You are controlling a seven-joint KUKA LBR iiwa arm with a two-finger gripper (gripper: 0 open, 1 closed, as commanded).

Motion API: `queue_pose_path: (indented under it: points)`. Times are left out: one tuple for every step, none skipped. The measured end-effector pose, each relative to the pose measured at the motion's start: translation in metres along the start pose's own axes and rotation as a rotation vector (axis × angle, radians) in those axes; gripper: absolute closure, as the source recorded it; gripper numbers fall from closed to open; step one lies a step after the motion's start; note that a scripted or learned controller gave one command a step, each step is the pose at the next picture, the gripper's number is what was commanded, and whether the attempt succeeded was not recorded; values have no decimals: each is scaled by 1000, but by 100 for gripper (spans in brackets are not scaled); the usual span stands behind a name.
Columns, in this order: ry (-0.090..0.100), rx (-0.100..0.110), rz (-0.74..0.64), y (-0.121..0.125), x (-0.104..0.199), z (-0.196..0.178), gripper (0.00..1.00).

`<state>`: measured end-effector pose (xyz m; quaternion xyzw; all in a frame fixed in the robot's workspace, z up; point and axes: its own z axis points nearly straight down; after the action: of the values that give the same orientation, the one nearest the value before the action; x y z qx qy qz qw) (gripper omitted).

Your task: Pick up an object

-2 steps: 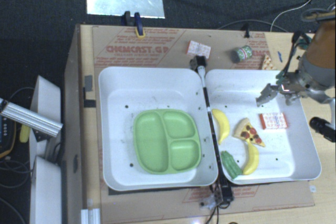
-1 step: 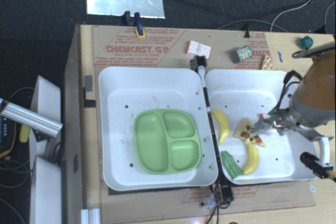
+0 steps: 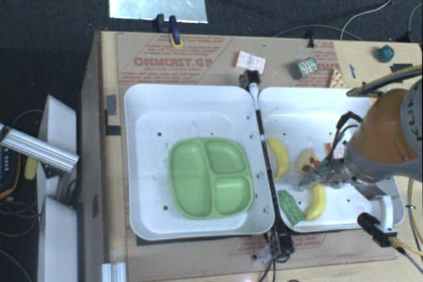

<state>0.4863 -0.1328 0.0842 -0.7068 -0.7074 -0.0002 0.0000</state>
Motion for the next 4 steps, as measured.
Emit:
queue_pose_path:
  points:
    - [-1,-3,-2,94,-11,-1,0]
    - [0,1,0,6,1,0,0]
    - [1,-3,-1,8,2,-11,100]
    - [-2,-5,-3,12,6,-96,100]
